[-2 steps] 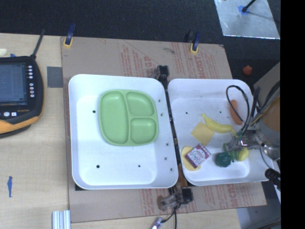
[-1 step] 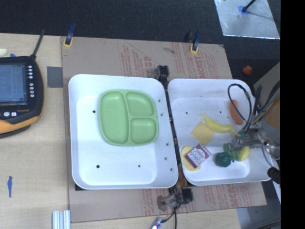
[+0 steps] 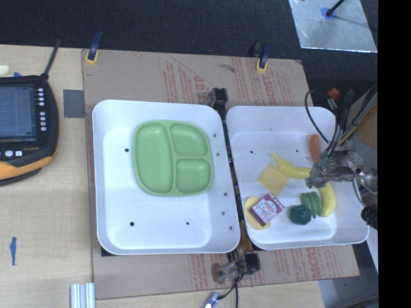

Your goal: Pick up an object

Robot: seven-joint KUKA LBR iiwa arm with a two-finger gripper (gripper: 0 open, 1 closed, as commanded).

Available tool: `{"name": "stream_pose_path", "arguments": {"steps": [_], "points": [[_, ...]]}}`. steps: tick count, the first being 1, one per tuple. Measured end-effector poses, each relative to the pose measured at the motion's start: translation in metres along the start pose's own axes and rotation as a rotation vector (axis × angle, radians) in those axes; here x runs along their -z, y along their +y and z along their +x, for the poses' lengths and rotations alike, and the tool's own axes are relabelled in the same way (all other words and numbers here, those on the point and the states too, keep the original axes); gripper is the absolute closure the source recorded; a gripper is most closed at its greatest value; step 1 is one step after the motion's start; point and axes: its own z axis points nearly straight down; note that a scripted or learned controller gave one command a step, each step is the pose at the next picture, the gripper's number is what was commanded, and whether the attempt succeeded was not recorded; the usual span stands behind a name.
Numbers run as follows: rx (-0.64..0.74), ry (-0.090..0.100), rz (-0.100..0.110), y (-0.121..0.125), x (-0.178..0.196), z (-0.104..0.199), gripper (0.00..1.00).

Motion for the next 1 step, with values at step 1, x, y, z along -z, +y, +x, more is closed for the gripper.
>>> {"name": "stream_pose_path", "arguments": {"steps": [1], "points": [[-0.001, 0.0, 0.001, -0.0004, -0.0004, -0.0003, 0.0]]}}
